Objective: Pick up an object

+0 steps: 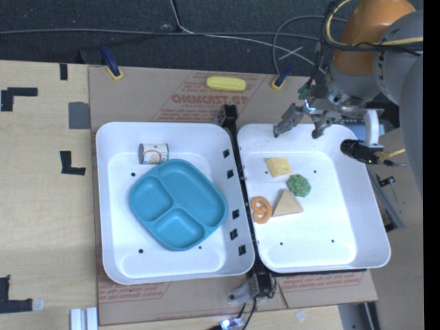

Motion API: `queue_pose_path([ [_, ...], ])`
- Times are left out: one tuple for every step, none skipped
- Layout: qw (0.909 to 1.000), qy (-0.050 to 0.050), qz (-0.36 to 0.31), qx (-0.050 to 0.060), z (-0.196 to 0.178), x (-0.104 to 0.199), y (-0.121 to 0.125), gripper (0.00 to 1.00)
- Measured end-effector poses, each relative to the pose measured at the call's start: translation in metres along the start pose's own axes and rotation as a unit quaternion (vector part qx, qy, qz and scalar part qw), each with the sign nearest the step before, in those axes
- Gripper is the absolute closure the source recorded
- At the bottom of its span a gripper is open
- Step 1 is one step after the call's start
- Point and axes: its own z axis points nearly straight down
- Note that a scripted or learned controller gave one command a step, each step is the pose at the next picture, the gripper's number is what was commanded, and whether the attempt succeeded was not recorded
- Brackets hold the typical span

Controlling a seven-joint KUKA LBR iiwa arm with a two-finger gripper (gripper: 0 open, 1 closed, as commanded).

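Observation:
In the right bin (357,253) lie a yellow cheese-like block (278,166), a green broccoli piece (298,185), a tan wedge (288,204) and an orange pretzel (260,210). My gripper (302,124) hangs above the bin's far rim, up and to the right of the yellow block. Its two dark fingers are spread apart with nothing between them. The left bin (113,253) holds a blue divided plate (177,203) and a small can (153,154) lying on its side.
A yellow banana-like toy (225,83) lies on the cardboard behind the bins. Blue and yellow clamps (111,66) grip the cardboard's far edge. Cables run across the dark backdrop. The arm's orange band (371,29) fills the upper right.

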Motion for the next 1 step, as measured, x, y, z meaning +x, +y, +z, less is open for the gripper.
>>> queue_pose_path([
  [1.0000,-0.001,-0.002,-0.007,-0.0095,0.0003,0.0025,0.00],
])
